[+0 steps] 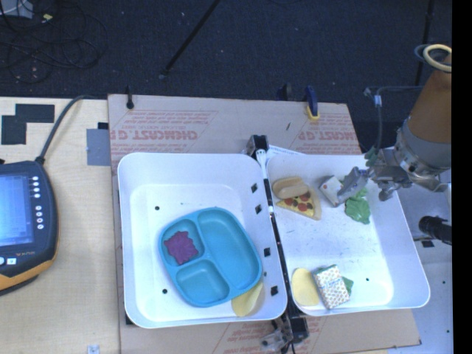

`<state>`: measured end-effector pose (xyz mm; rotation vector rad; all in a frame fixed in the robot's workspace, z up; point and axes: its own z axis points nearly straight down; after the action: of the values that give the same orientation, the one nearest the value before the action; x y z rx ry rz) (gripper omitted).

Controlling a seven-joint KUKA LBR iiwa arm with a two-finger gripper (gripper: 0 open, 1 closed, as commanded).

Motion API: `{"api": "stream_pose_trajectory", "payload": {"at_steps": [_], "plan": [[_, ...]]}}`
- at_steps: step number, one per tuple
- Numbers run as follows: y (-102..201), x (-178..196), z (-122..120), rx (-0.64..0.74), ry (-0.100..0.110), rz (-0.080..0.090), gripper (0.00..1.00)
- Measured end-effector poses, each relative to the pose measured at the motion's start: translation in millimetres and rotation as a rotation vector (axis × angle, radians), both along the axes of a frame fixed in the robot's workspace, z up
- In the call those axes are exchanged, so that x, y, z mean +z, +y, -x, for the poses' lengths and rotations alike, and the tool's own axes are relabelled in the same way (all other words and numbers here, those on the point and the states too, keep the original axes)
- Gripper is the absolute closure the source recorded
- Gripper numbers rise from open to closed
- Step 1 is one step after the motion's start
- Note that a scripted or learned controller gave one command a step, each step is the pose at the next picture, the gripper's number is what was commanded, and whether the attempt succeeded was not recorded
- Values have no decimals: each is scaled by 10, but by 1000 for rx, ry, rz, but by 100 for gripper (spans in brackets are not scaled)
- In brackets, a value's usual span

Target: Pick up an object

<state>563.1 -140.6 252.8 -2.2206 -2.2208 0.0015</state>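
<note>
Gripper [360, 185] low in the right bin [413, 271], metal fingers spread apart and clamped on nothing.

A crumpled green toy [358, 209] (leafy, soft-looking) lies just beside the fingertips, near the bin's far right wall. A flat pizza slice [299, 202] lies to its left, a patterned block [332, 286] up front; the left bin [140, 271] holds a glossy blue tray [221, 260].

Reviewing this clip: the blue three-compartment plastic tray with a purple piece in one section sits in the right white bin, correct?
Not quite. The camera view shows the blue three-compartment plastic tray, with the purple piece in one section, sitting in the left white bin, not the right white bin.
</note>
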Motion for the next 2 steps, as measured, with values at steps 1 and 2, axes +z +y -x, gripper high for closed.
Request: {"api": "stream_pose_trajectory", "payload": {"at_steps": [1,2], "plan": [[200,-1209,-704,3,-2,0,0],[545,-1637,-670,0,-2,2,0]]}}
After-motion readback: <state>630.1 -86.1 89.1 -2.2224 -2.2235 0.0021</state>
